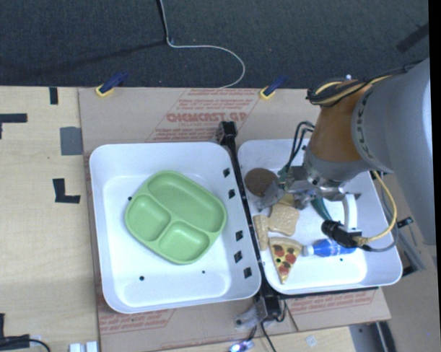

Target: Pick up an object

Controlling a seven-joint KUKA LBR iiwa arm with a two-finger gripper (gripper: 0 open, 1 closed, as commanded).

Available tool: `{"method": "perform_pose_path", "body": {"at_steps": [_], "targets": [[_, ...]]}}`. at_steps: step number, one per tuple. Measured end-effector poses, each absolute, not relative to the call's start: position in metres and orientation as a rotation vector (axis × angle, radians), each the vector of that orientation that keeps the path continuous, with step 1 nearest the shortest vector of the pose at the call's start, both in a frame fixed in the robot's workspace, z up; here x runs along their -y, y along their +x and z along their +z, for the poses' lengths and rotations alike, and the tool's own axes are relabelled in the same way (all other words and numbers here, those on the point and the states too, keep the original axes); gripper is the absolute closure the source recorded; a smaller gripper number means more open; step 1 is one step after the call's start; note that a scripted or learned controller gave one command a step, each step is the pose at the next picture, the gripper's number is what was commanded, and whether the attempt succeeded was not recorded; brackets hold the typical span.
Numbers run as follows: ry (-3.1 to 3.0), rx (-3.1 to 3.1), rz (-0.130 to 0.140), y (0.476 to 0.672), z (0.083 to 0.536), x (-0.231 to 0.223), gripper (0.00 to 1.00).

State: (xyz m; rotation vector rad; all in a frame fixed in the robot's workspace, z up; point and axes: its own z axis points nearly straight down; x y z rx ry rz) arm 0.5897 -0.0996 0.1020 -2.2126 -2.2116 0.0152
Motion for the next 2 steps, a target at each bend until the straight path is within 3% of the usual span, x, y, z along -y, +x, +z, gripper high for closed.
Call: {"method": "perform_pose_path", "body": {"at_steps": [1, 2], "targets": [[-2.216, 2.223, 0.004, 0.594, 0.120, 0.100, 1.00], [-2.214, 2.232, -0.011, 0.513, 0.275, 0.031, 1.00]]}}
